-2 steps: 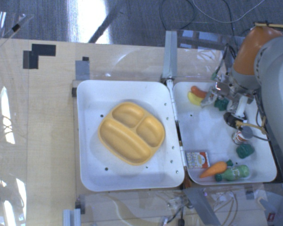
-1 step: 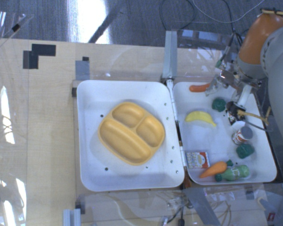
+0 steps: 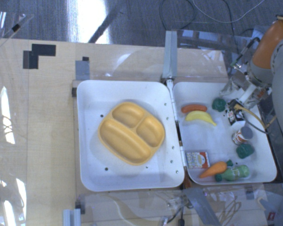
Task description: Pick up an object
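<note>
A pale wooden bench (image 3: 37, 140) is seen beneath clear panels that catch window reflections. Beyond its far edge, grey carpeted floor (image 3: 132, 13) is lit by a bright patch, and black cables (image 3: 188, 8) are looped there. Black square markers (image 3: 37, 54) are fixed near the bench's far left corner.

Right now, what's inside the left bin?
The left bin holds one thing: a yellow divided plate with three compartments, lying flat near the middle. Nothing sits in its compartments. The bin floor under the plate is covered, so I cannot see it.
</note>
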Controlling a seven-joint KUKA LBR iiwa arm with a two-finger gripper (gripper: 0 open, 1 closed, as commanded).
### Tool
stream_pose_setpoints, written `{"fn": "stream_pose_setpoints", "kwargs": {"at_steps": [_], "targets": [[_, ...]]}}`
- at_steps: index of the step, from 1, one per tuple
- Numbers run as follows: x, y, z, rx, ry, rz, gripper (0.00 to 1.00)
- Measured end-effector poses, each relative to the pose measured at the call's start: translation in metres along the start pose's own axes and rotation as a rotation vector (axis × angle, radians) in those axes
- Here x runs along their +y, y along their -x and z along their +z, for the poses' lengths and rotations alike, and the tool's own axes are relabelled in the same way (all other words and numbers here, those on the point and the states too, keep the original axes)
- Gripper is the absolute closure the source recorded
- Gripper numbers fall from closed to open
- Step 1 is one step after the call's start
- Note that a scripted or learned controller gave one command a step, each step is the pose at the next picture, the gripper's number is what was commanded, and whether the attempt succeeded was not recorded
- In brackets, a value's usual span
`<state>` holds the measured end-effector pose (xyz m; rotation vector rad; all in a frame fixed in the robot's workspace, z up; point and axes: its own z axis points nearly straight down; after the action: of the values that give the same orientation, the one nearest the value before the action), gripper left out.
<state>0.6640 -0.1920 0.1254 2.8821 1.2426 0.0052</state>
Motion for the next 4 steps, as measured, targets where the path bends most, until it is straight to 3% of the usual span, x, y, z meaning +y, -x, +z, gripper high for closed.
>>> {"fn": "stream_pose_setpoints", "kwargs": {"at_steps": [1, 2, 3, 4], "targets": [[-0.071, -0.072, -0.001, 0.001, -0.002, -0.095, 0.00], [-0.104, -0.042, 0.038, 0.003, 0.001, 0.007, 0.00], [-0.103, -0.045, 0.025, 0.010, 0.005, 0.006, 1.00], [-0.088, -0.081, -0.102, 0.003, 0.001, 0.480, 1.00]]}}
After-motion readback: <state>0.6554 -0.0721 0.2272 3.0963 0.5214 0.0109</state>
